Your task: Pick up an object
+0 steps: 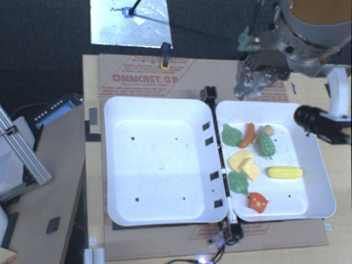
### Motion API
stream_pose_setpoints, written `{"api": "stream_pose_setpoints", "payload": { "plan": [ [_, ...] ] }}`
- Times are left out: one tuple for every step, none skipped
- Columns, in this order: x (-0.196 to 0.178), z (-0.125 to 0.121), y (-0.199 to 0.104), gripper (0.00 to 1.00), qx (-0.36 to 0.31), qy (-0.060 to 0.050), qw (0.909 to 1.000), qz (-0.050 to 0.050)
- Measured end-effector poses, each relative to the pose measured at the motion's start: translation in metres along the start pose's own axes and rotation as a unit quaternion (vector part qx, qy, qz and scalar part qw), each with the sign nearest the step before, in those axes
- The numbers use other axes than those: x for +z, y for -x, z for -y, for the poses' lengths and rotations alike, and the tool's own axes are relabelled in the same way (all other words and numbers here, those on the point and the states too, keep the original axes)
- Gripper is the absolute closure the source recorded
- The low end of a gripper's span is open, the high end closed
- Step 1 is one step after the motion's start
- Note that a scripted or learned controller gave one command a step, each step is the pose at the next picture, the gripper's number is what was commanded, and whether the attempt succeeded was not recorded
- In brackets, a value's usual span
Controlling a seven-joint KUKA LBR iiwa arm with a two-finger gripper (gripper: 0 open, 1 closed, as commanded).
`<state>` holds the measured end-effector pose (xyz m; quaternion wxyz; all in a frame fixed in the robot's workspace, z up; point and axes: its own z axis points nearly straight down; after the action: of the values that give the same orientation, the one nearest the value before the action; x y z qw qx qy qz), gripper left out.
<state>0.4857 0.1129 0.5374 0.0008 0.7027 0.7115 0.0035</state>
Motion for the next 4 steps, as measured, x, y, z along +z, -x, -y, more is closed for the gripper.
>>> {"api": "stream_pose_setpoints", "payload": {
  "plan": [
    [0.096, 0.002, 0.127, 1.0, 0.011, -0.006, 0.9999, 0.004],
    [0.039, 0.0, 0.047, 1.0, 0.0, 0.001, 1.0, 0.0],
    [0.001, -0.001, -0.037, 1.0, 0.0, 0.0, 1.0, 0.0],
    [0.06, 0.001, 0.089, 1.0, 0.012, -0.004, 0.9999, 0.004]
  ]
}}
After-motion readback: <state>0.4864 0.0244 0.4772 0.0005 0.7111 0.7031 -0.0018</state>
